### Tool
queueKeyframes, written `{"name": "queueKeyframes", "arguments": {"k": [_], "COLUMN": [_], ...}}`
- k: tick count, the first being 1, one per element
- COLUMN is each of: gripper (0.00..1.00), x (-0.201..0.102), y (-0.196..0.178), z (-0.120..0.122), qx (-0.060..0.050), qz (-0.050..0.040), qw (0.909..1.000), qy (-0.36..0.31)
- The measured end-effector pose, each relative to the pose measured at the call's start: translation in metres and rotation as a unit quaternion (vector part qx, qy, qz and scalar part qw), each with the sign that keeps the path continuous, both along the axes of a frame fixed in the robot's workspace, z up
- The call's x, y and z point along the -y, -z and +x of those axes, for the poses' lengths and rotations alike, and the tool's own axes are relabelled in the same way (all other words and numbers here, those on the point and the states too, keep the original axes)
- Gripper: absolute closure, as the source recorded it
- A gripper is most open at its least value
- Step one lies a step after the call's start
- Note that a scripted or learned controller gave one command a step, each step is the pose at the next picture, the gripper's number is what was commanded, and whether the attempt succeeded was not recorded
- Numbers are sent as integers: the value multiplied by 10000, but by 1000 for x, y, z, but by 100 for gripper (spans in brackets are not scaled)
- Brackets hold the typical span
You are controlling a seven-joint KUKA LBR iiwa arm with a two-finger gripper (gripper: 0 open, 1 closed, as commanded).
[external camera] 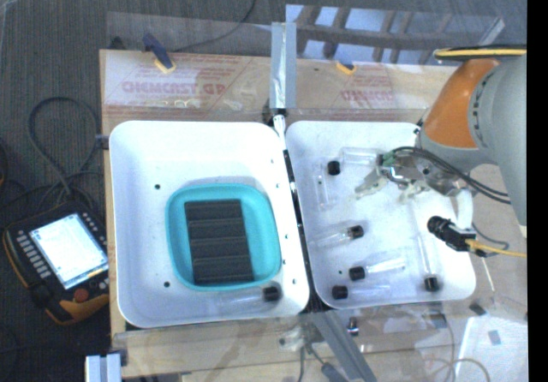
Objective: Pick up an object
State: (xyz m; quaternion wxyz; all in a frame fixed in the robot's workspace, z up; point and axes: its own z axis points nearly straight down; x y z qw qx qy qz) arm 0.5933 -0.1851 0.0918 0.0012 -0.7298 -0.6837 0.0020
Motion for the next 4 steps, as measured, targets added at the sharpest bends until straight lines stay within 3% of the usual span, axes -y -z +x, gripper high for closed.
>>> {"name": "queueKeyframes", "arguments": {"k": [1, 2, 3, 4], "gripper": [0, 0, 0, 0], "x": [23, 26, 30, -7], "y": [3, 1, 2, 4], "z": [56, -18, 30, 74], "qx": [5, 101, 92, -36], "qz": [25, -3, 30, -15], "qw": [9991, 9911, 9868, 9848], "qy": [-416, -1325, -1613, -1735]}}
